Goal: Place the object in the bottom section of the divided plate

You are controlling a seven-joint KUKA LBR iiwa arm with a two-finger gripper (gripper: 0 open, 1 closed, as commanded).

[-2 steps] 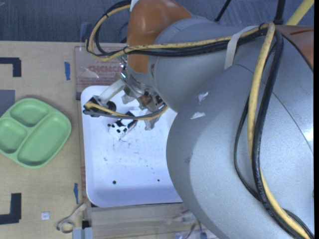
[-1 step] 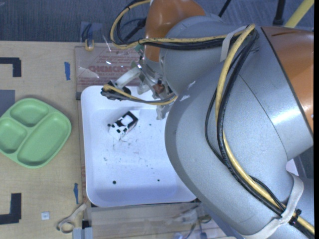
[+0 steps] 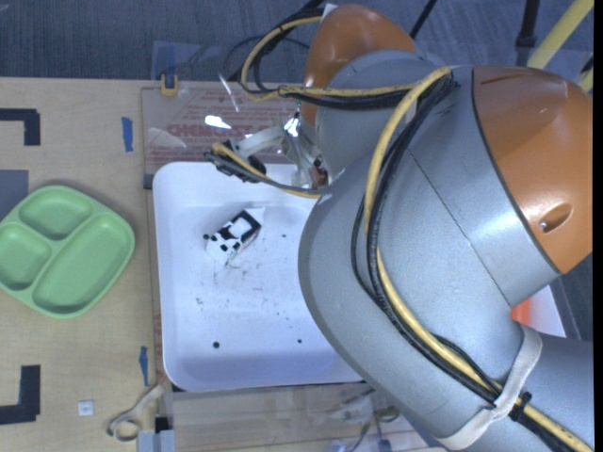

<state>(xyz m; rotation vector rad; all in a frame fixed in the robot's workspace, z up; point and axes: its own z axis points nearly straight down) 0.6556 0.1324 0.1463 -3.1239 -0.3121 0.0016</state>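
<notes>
Your object [image 3: 233,234] is the small black-and-white thing lying in the white bin [image 3: 188,347], in its upper left part, well apart from every wall. It looks like a small toy or block with a black frame on one end and a spotted white body on the other, but it is too small here to name for sure. It rests flat on the bin floor, lying at a slant.

Judging by its size, expect it to be light, so a nudge from one finger would likely push it along the smooth bin floor instead of seating it. It looks stiff enough to take a firm pinch, and nothing about it looks fragile. The surface may be glossy plastic, so a grip near an end could let it twist out. Take hold across its narrow width, near the middle where the black and white parts meet, with the fingers lined up square to its long axis.

The arm [image 3: 443,252] covers most of the bin's right side, and the claw [image 3: 300,158] sits up near the bin's top edge, behind cables [image 3: 250,166]. You cannot tell whether it is open or closed, and nothing shows between its fingers.

The green divided plate [image 3: 64,250] sits on the table [image 3: 75,102] to the left of the bin, well apart from the object. Its large lower section is bare and wide, so a light drop there should be forgiving.
</notes>
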